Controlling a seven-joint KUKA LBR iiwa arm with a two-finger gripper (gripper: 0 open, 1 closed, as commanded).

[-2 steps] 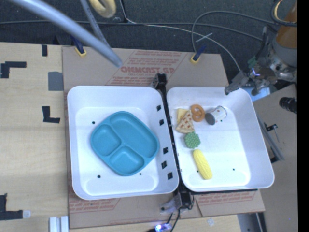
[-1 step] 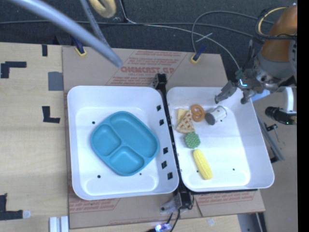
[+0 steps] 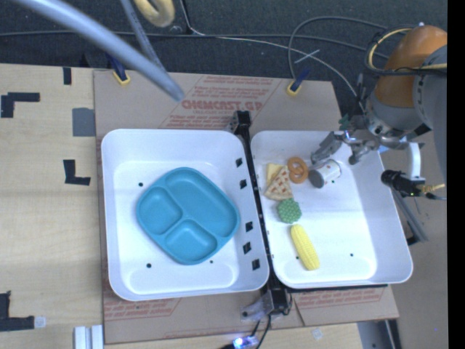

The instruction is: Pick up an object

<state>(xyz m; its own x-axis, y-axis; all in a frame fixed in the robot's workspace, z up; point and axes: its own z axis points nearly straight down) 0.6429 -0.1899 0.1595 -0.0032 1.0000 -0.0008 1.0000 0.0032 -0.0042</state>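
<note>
Gripper (image 3: pixel 325 164) over right bin's (image 3: pixel 385 267) far edge by a small cylinder (image 3: pixel 325 174) (fingers: can't tell), corn (image 3: pixel 304 246) nearer the front edge

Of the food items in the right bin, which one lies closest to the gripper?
The pretzel, the brown ring-shaped piece just left of the gripper. The waffle, green ball and corn cob all lie farther off.

On my bench the left bin (image 3: pixel 116 195) holds a blue tray (image 3: pixel 187 214). Both bins sit on cardboard (image 3: pixel 218 100), with yellow clamps (image 3: pixel 120 77) at its far edge.
</note>
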